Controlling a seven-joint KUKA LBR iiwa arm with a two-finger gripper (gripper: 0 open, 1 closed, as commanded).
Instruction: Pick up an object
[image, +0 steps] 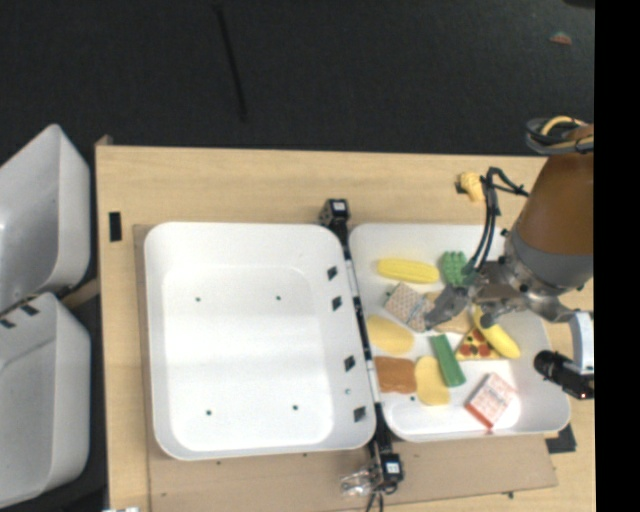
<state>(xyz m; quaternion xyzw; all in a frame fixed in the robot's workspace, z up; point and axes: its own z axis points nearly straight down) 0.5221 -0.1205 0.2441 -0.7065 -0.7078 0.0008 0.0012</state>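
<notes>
i have the gripper (447, 305) low in the right bin (530, 425), where the toys crowd together; it hangs by the checkered block (404, 301). jaw state i can't tell.

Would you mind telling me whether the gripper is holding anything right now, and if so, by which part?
It cannot be told. The gripper is low in the right bin, beside the checkered block, with nothing visibly between its fingers.

I see all objects in right bin (535, 425); gripper (447, 303) above them; left bin (160, 330) beside it.
</notes>
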